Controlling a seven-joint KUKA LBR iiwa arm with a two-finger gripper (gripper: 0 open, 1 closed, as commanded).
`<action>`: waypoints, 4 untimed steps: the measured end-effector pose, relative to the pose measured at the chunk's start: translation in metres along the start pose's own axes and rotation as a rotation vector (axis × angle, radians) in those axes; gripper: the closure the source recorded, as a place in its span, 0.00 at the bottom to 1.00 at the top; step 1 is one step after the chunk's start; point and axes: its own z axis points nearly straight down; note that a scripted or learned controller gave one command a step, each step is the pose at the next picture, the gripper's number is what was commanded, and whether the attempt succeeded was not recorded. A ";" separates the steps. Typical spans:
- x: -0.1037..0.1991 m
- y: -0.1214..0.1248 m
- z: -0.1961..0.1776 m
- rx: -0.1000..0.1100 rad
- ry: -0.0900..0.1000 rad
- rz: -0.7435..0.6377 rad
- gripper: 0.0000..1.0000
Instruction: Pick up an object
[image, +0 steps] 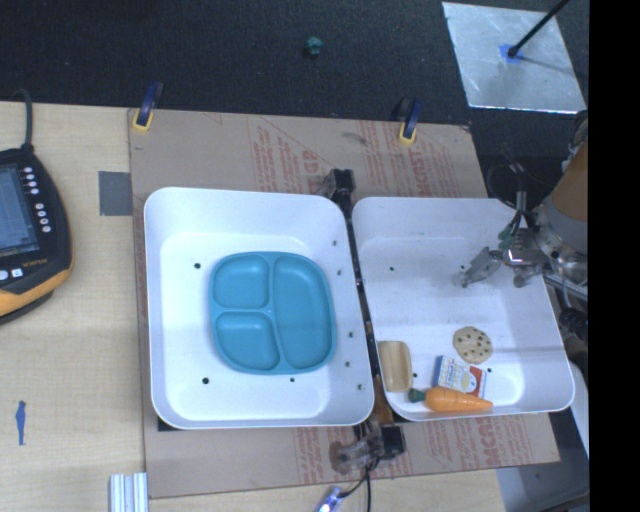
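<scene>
at the near edge of the bench a small clamp with wires (362, 450) sat where the two bins met, just below their front rims. just above it, along the front wall of the right bin (455, 225), a row of small things lay close together: a tan wooden block (394, 364) at the left, a toy carrot (459, 402) lying on its side with its tip to the right, a small red and white carton (460, 376) touching the carrot from behind, and a round chocolate-chip cookie (472, 344) just beyond the carton. none of these was touched by the arm.

the gripper (484, 266) hung over the far right part of the same bin, well apart from the row of objects. its thin metal fingers (478, 270) were spread and nothing lay between them. the wrist behind it reached in from the right, beside the bin's right rim.

the left bin (175, 215) held a blue divided plate (272, 311) with three compartments, roughly centred on the bin floor. both bins rested on a brown cardboard sheet (250, 150), pinned at its far edge by two blue and yellow clips (148, 105). a teach pendant (25, 225) with an orange rim lay on the wooden bench to the left.
</scene>
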 end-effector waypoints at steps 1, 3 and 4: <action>0.020 0.080 0.049 0.001 0.001 -0.001 0.00; 0.005 -0.042 0.022 0.002 -0.001 -0.003 0.00; 0.023 -0.087 0.049 0.001 0.000 -0.004 0.00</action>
